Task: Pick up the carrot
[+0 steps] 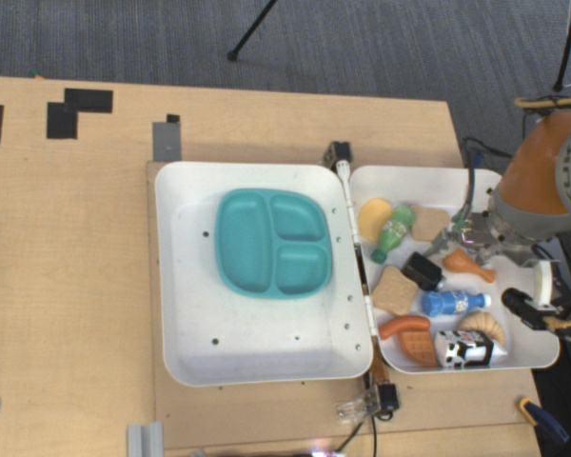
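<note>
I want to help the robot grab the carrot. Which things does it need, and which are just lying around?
Needed: carrot, gripper.

Lying around: teal plate, lemon, green bottle, blue bottle, croissant, sausage.

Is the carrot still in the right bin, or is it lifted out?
Still in. The carrot lies on the floor of the right bin, with the claw just above its near end.

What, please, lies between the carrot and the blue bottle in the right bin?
In the camera view, the stretch between the carrot and the blue bottle shows bare white bin floor; nothing lies between them.
</note>
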Controlling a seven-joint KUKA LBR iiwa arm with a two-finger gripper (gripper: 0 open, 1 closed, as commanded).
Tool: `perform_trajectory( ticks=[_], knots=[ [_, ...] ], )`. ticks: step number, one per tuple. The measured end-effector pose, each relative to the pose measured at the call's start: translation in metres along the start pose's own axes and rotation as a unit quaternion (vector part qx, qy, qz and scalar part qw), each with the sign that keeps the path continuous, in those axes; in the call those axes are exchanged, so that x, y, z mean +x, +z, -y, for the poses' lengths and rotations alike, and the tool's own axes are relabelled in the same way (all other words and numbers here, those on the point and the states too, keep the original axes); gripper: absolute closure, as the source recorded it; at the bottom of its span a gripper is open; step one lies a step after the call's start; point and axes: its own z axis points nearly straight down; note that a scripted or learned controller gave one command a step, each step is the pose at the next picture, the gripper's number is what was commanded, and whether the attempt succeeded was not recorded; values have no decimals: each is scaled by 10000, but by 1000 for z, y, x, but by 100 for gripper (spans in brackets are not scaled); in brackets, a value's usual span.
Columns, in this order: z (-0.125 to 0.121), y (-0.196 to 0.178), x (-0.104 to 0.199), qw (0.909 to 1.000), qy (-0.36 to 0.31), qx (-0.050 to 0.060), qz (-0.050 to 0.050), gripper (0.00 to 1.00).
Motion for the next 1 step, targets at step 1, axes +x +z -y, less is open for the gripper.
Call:
perform_trajectory(
  ticks=[1],
  knots=[
    [-3, -12, 2, 10000, -30, -32, -2, 100]
  ],
)
